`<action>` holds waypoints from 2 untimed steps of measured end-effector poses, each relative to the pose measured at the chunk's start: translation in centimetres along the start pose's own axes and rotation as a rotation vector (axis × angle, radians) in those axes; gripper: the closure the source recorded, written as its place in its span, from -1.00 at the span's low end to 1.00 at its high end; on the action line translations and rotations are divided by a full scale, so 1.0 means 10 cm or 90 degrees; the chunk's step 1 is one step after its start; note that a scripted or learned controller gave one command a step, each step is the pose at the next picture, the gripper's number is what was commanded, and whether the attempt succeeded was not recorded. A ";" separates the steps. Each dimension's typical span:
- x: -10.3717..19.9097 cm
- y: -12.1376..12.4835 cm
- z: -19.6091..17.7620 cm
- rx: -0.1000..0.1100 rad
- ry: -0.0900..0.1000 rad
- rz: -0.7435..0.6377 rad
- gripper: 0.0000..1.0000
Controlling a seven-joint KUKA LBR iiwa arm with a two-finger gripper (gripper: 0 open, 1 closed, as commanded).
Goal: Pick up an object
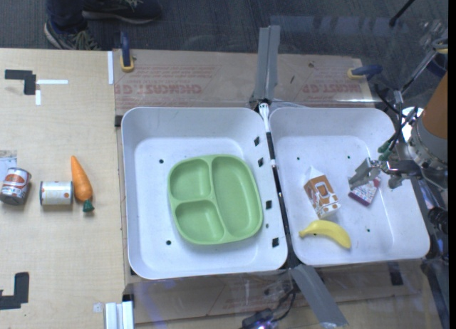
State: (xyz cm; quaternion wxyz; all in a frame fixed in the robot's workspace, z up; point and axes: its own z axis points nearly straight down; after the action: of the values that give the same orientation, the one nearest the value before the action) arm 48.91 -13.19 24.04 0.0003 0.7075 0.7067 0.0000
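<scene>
- Two shallow white plastic bins are sitting side by side on the counter; the right white bin (313, 124) is holding the loose things and the left white bin (142, 135) is holding a pale green three-compartment plastic tray (214, 198).
- The grey metal claw (365, 171) is reaching in from three o'clock, hovering low over the right bin's three o'clock part, with the arm behind it.
- Its fingers are looking spread apart, with nothing seen between them.
- A small flat packet with purple and white print (365, 192) is lying just beside the claw, at its six o'clock; whether they are touching cannot be told.
- An orange and white printed carton (321, 194) is lying near the bin's centre, and a yellow plastic banana (325, 233) is resting at that carton's six o'clock.
- Judging from this, the packet is the likeliest target: the claw should be centring over it, straddling its narrow width, and pressing down fully before closing, since a flat thing slips out easily.
</scene>
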 end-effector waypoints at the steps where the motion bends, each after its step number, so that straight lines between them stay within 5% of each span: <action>1: 0.96 -0.07 0.48 0.001 0.000 -0.097 -1.00; 2: 1.86 0.11 0.48 0.000 0.000 -0.284 -1.00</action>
State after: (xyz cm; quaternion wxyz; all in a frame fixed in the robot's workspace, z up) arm 50.04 5.44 19.21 0.0002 0.5339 0.8455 -0.0001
